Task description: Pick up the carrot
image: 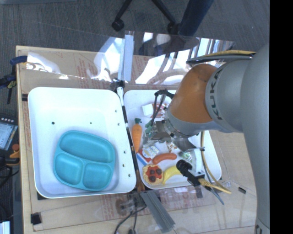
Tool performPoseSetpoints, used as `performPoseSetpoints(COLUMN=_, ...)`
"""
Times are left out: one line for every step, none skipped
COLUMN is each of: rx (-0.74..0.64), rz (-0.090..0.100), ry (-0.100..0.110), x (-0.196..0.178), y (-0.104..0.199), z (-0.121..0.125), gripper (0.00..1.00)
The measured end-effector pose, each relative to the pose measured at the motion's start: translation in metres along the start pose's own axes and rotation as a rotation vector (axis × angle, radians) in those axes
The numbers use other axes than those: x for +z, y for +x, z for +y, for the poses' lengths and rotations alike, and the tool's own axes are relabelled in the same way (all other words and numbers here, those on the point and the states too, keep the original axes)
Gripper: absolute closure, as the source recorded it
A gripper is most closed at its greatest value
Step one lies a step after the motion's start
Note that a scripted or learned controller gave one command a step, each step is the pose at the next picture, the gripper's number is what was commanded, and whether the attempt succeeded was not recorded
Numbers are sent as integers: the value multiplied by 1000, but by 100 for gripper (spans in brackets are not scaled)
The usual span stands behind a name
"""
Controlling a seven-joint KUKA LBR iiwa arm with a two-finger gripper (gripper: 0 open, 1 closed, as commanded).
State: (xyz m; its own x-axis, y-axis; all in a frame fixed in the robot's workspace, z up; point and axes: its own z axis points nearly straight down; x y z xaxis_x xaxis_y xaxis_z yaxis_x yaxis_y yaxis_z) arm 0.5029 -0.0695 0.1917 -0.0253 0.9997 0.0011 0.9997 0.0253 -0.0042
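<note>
The table (59, 68) is a pale board with red printing, glaring with window light along its far edge, and beyond it lies dark carpet with the wheeled foot of a chair (137, 11). The arm (229, 96), grey with its orange band, leans in from the right and covers much of the right bin (135, 98). The left bin (41, 100) sits just beside it, their rims touching along the middle, and it holds a blue divided tray (84, 160) toward its near side with bare white floor behind it. The gripper (158, 132) hangs low over the middle of the right bin among small clutter; I cannot tell whether it is apart or together. The carrot (137, 133) lies flat against the right bin's left wall, its long axis running near to far, green top at the far end and tip pointing toward the near edge, just left of the gripper. Nearer lie a sausage (164, 158), a banana (171, 172) and a pizza slice (152, 173), crowding the near end.
</note>
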Motion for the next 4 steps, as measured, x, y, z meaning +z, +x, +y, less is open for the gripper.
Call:
performPoseSetpoints(rx=-568, rz=-2, ry=-4, x=99, y=-82, z=-28, gripper=100)
performPoseSetpoints(rx=-569, rz=-1, ry=-4, x=100, y=-81, z=-28, gripper=0)
performPoseSetpoints(rx=-572, rz=1, ry=-2, x=91, y=-80, z=-28, gripper=100)
performPoseSetpoints(rx=-572, rz=1, ry=-2, x=91, y=-80, z=-28, gripper=0)
